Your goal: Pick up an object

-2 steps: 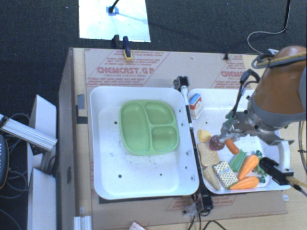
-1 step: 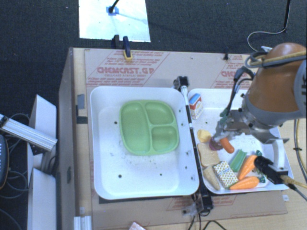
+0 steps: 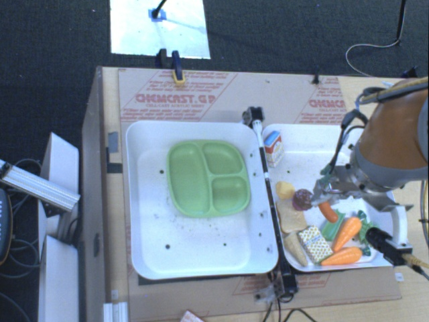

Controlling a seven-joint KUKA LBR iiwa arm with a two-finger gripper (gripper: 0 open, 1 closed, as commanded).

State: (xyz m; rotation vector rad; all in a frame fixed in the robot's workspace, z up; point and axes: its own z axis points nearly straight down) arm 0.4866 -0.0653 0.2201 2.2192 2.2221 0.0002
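The gripper (image 3: 320,194) was noted above a carrot (image 3: 327,211); finger state undeterminable. Rigid, light; mid-body grasp advised.

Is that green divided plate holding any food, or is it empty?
Empty. The green plate lies flat in the left bin, and all its sections show bare green.

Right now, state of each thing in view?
Green divided plate: flat in left bin, nothing on it.
Milk carton: lying in right bin, by the divider.
Carrots: lying loose among the toy food.
Claw: low over the purple piece; grip unclear.
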